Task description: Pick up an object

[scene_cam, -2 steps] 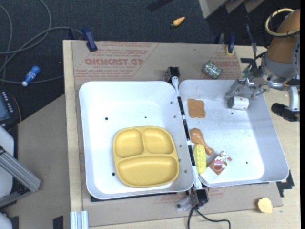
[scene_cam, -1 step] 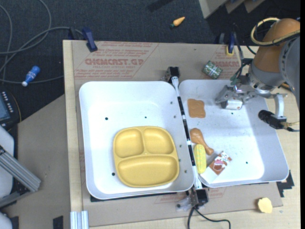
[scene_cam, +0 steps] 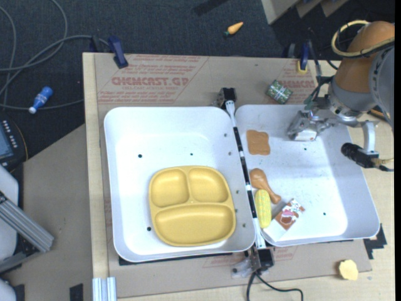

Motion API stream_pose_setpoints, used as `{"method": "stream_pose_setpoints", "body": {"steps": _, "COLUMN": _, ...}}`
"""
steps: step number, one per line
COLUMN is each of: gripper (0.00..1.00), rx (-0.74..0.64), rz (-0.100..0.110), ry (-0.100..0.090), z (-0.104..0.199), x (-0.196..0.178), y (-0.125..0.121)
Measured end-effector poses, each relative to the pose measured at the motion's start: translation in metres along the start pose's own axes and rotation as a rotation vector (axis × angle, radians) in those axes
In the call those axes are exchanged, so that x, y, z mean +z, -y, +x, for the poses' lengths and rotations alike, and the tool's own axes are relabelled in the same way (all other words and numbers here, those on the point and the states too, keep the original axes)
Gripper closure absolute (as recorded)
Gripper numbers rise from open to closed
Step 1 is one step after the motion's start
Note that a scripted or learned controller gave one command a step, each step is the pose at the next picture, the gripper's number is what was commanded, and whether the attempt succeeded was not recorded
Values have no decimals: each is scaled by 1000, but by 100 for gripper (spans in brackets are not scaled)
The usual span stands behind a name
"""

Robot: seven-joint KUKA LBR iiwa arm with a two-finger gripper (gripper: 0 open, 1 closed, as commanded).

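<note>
Camera view, looking down: the hand [scene_cam: 305, 128] hangs low over the far part of the right bin [scene_cam: 338, 187], metal fingers blurred, so whether they are open or closed cannot be told. Along that bin's left wall lie a flat brown toast-like slab [scene_cam: 258, 142], a glossy toy drumstick [scene_cam: 261, 181], a ribbed yellow corn cob [scene_cam: 263, 208] and a small crinkled packet [scene_cam: 288, 214]. A smooth yellow three-compartment plate [scene_cam: 191, 205] sits in the left bin [scene_cam: 131, 137].

Two white bins [scene_cam: 125, 168], one yellow tray [scene_cam: 191, 204], one toast slice [scene_cam: 258, 142], one drumstick [scene_cam: 261, 180], one corn cob [scene_cam: 263, 208].
</note>
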State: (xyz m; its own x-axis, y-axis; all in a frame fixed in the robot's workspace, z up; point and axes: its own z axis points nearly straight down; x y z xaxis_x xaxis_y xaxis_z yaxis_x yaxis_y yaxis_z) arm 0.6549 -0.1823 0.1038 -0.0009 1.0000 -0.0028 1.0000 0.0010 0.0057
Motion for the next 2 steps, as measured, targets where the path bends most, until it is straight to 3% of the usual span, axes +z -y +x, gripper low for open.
{"method": "stream_pose_setpoints", "body": {"steps": 1, "gripper": 100, "rx": -6, "rz": 0, "ry": -5, "z": 71, "x": -25, "y": -14}}
{"method": "stream_pose_setpoints", "body": {"steps": 2, "gripper": 100, "rx": -9, "rz": 5, "ry": -8, "z": 160, "x": -86, "y": 37}}
